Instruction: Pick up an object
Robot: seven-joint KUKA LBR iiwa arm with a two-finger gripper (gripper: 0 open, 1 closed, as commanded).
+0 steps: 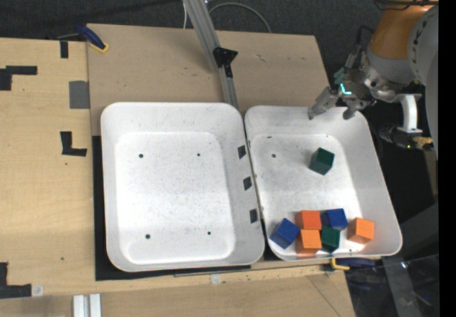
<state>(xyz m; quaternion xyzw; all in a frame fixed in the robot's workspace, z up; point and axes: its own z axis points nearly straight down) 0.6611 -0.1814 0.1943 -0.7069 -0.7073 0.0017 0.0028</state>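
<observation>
Camera view puts my jaws (333,104) apart and empty at the upper right of the frame, over the right white plastic bin's (377,166) top rim. I should drop straight onto the lone dark green cube (322,161) mid-bin, clear of neighbours. Counted: three orange, two blue, two green cubes.

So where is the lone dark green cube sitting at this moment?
The dark green cube sits alone in the upper middle of the right bin, apart from the cluster of blocks along the near edge, below the gripper.
</observation>
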